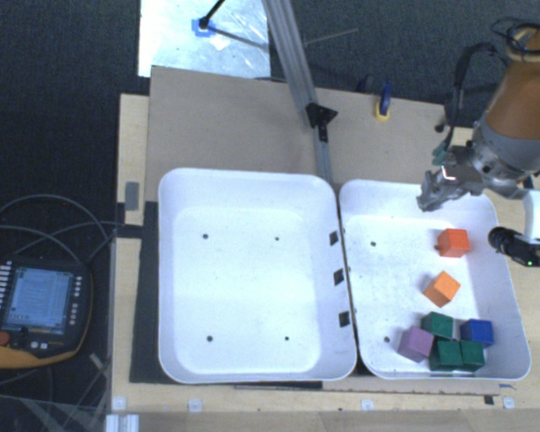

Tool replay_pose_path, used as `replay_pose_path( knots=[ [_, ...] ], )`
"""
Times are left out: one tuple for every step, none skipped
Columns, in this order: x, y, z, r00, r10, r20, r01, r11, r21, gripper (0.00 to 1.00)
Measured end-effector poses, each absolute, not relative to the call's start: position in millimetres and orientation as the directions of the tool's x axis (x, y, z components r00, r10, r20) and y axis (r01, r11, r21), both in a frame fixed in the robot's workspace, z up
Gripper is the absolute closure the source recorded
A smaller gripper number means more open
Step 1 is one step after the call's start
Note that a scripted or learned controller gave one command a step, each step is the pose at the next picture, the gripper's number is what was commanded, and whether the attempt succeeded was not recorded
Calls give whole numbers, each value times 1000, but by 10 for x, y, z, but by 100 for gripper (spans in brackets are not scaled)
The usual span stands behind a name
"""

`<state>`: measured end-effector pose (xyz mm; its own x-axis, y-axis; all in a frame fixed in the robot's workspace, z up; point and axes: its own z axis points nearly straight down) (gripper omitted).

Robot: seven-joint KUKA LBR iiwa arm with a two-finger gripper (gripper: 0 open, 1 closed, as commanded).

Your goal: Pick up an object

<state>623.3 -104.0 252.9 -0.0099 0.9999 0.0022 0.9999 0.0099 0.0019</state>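
Orange cube (452, 242) sits alone in the right bin (386, 263), claw (432, 199) hovering just beyond at the far wall, nothing visibly held, opening impossible to judge. Risk: descending off-centre nudges the cube away.

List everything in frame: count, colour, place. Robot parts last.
white bins: 2, side by side on the bench; left bin, right bin
orange blocks: 2, right bin, upper one and lower one, apart from each other
green blocks: 2, right bin near corner, one above the other, packed in a cluster
blue block: 1, right bin, right side of the cluster
purple block: 1, right bin, left side of the cluster
teach pendant: 1, grey and orange, left of the bench, cabled
arm: 1, orange band, reaching in from the right
gripper: 1, grey, over the right bin's far edge
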Motion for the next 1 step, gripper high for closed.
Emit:
replay_pose_path(
  knots=[
    [6092, -512, 2414, -10, 1000, 3, 1000, 10, 0, 100]
  ],
)
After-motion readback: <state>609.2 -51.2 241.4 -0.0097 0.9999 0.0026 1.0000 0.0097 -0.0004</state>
